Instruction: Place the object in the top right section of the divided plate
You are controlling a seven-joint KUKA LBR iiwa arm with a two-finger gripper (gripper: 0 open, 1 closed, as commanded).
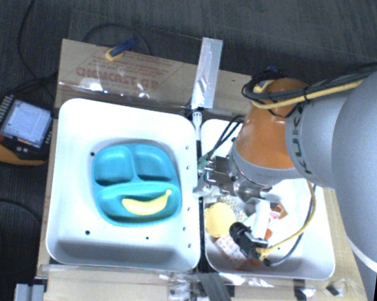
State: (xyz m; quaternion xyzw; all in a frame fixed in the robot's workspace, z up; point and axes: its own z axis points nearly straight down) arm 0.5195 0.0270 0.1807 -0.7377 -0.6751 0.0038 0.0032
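A blue divided plate [135, 182] lies in the left white bin [66, 226]. A yellow banana [146, 204] rests in its large bottom section. The two smaller top sections hold nothing. The arm, with its orange band [269, 133], hangs over the right bin [315, 261]. Its gripper [240, 206] points down into a pile of small objects there, among them a pale yellow round piece [218, 219] and red and white bits [241, 247]. The wrist hides the fingers.
A black cable and a yellow cable [287, 240] loop over the right bin beside the gripper. A metal bracket [207, 72] stands on the ridge between the bins. A cardboard sheet [130, 72] lies behind the left bin. A small handheld device [18, 126] sits far left.
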